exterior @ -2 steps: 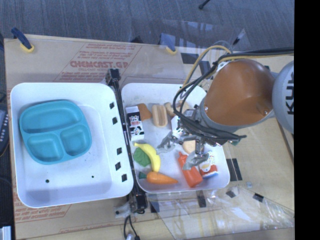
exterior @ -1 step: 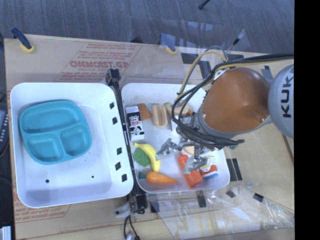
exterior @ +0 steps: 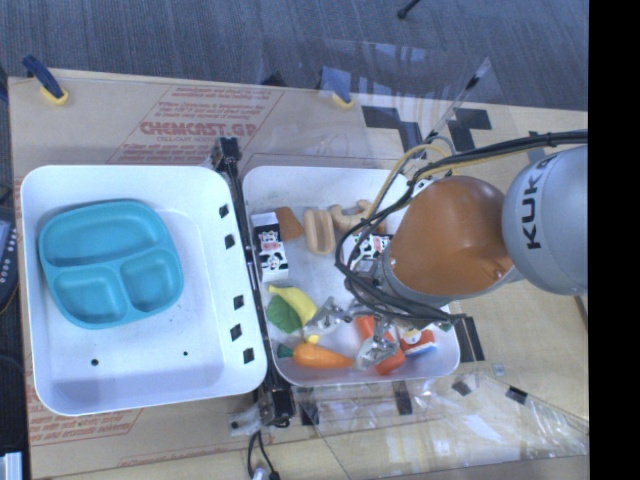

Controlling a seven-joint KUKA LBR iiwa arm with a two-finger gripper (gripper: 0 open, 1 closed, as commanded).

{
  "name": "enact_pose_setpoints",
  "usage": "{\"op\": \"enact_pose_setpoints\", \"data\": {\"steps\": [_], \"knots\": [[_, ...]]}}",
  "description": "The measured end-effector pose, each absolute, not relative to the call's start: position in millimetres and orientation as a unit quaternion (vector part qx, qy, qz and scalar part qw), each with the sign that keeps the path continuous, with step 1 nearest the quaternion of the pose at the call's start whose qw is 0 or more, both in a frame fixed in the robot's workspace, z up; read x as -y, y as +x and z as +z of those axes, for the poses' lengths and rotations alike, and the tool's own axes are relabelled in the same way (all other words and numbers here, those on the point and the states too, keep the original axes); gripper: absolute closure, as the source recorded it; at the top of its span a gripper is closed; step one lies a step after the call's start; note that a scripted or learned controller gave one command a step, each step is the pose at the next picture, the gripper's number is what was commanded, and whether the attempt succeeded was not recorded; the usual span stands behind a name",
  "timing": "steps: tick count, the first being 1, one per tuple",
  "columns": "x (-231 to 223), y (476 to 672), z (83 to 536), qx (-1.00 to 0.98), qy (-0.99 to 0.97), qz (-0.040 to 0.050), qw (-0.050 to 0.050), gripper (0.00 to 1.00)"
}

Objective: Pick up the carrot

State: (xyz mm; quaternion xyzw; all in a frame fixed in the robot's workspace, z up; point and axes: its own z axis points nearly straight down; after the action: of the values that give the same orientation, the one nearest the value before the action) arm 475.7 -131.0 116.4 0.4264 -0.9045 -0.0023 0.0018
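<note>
The carrot [exterior: 322,358] is orange with a small green top at its left end. It lies flat along the front wall of the right bin [exterior: 262,183]. My gripper [exterior: 366,336] hangs low over the same bin, just right of the carrot's thick end and close to it. The orange wrist band and grey arm hide the bin's right half. A red-orange piece [exterior: 365,325] shows right under the gripper; whether it is held is unclear.
A yellow and green toy [exterior: 288,308] lies just behind the carrot. A black-and-white carton [exterior: 268,246] and tan wooden pieces [exterior: 320,228] sit farther back. A red, white and blue item [exterior: 420,343] is at the front right. The left bin [exterior: 60,378] bears a blue divided plate [exterior: 108,263].
</note>
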Motion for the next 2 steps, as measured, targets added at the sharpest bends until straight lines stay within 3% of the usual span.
{"op": "enact_pose_setpoints", "data": {"steps": [1,2], "knots": [[94,478.2,91,0.905,0.425,-0.0023,0.001,0.0],[105,480.7,92,0.925,0.381,-0.0007,-0.001,0.0]]}}
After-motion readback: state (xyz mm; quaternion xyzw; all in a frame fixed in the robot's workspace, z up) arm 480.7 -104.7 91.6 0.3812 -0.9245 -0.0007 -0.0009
